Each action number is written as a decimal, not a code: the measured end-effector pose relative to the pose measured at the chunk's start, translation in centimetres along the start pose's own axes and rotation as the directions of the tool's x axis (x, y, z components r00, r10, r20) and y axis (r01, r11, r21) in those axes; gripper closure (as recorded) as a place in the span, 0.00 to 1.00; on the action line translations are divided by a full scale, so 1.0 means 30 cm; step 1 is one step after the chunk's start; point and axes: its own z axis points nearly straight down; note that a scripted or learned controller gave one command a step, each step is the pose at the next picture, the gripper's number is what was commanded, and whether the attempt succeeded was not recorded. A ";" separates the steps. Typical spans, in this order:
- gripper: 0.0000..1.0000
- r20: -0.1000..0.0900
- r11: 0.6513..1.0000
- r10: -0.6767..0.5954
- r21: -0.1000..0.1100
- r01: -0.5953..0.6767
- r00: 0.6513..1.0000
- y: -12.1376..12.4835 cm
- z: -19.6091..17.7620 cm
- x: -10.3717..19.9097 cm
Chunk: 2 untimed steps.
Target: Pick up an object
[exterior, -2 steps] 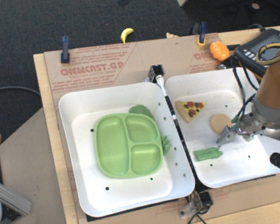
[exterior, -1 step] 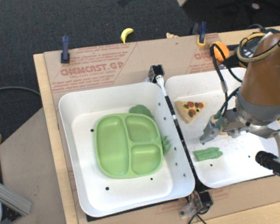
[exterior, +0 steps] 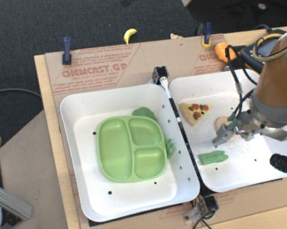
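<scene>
In the right bin (exterior: 259,171) lie a pizza slice toy (exterior: 194,112) near the left wall and a green pea pod (exterior: 213,157) lower down. A tan round object (exterior: 222,123) shows partly beside the gripper. My gripper (exterior: 223,135) hangs low over the bin's middle, just above the pea pod and below the tan object. Nothing shows between its fingers. The left bin (exterior: 92,199) holds a green divided plate (exterior: 132,147) with a green leafy item (exterior: 144,113) poking out behind its upper right edge.
The arm's orange and grey body (exterior: 281,88) covers the right bin's right side. A black divider strip (exterior: 177,122) runs between the bins. Clamps (exterior: 66,50) and a yellow banana toy (exterior: 129,34) sit at the board's far edge, an orange object (exterior: 221,50) at upper right.
</scene>
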 end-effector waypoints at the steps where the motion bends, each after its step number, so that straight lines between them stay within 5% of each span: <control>1: 0.00 -0.003 1.000 0.003 0.004 -0.003 1.000 -0.002 0.312 -0.089; 2: 0.00 0.000 1.000 -0.004 -0.003 0.004 1.000 0.122 0.333 -0.024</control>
